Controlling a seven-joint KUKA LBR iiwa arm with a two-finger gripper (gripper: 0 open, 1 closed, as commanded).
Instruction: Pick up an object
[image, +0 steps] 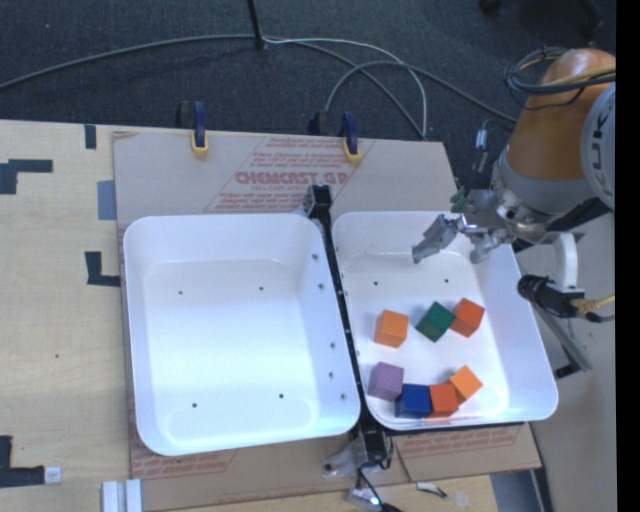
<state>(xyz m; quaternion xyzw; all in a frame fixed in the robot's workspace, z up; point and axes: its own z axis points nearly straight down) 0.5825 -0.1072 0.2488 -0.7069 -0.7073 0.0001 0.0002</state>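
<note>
Gripper (452, 241) hangs over the far end of the right bin (530, 385), fingers spread, nothing between them; blocks lie nearer the front, well apart from it; green block (436, 322) touches the orange-red block (467, 316), and the blue block (413, 400) sits packed in the front cluster; risk: fingers straddle two blocks or land on a top face, closing on nothing; the lone orange block (391, 328) looks the safest target.

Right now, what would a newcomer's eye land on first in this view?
Probably the cluster of coloured blocks in the right bin: an orange block, a green block and a blue block among them. Next, the gripper hovering above that bin's far end, apart from the blocks.
</note>
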